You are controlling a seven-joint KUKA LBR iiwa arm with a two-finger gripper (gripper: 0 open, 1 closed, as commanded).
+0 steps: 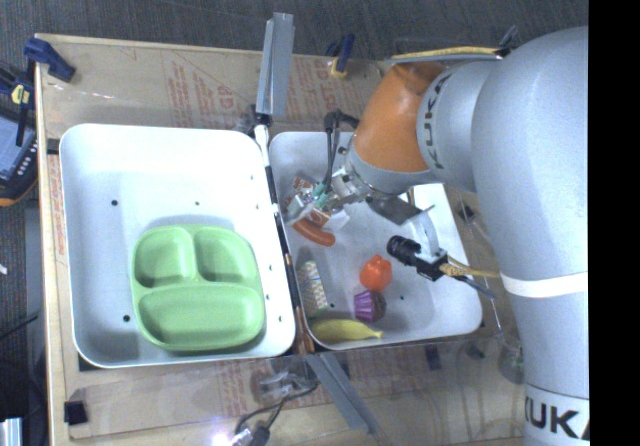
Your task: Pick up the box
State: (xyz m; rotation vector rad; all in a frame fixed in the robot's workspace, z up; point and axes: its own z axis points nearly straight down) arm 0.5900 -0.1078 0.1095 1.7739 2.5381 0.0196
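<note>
So the end effector [322, 200] was down in the far-left corner of the right bin [452, 306], with the arm leaning in from the right. Honestly couldn't tell whether it was clenched or released, since the wrist hid most of it from above.

Right at its tip sat a small brown-and-white printed thing, which I took for the box [303, 198]. It was tucked close to the bin's left wall. My guess is that's why the arm came in at a slant, because there isn't much room on the wall side. I couldn't say whether it actually had hold of the box.

Just near of that lay a red sausage [314, 232], close enough to get bumped. Further toward the near edge there was a pale striped oblong thing [313, 284] along the left wall, an orange-red toy vegetable [376, 272], a purple cup-like piece [368, 306] and a banana [345, 331] against the near wall.

The left bin [100, 234] held a green divided tray [198, 289], well apart from the action. Both bins sat on the plywood bench [150, 74].
</note>
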